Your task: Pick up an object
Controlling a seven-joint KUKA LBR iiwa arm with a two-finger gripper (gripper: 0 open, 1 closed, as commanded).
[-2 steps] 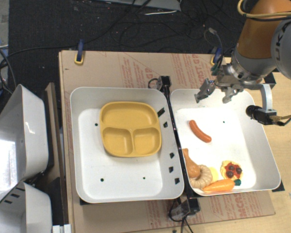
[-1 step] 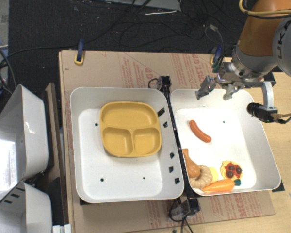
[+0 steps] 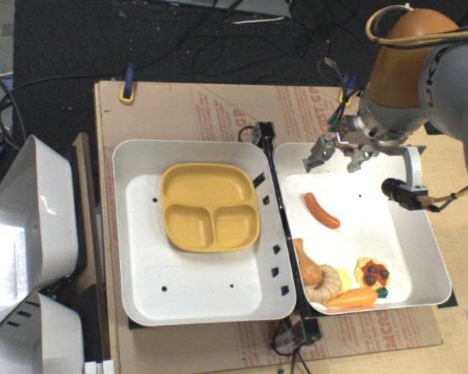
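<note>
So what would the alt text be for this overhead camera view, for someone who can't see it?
A grey robot arm's open gripper hovers over the far edge of the right white bin, which holds a sausage and other toy foods clustered at its near edge. The left bin holds a yellow divided plate.

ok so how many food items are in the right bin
5, though the pile may hide more: sausage alone mid-bin; drumstick, shrimp, carrot and pizza slice clustered along the near edge.
</note>
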